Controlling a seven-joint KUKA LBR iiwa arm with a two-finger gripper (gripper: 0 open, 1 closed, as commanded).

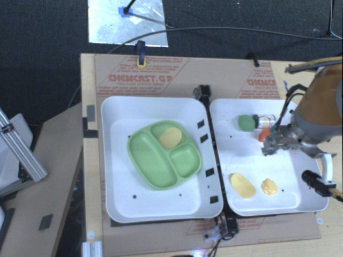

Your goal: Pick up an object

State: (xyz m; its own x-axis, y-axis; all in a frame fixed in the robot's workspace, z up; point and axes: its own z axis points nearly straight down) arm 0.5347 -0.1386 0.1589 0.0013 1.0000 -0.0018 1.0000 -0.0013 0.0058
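My gripper hangs low over the right bin, reaching in from the right. Its tip sits right beside a small orange-red object, which it partly hides. A green ball lies at the bin's back, next to a clear cylinder with a metal cap. Two yellow pieces rest near the bin's front: a flat oval one and a smaller lumpy one. In the left bin stands a green divided plate with a pale yellow piece in its upper compartment.
A black divider with clips runs between the two bins. The arm's grey and orange body covers the right bin's far right side. A black clamp part juts over the bin's right front corner.
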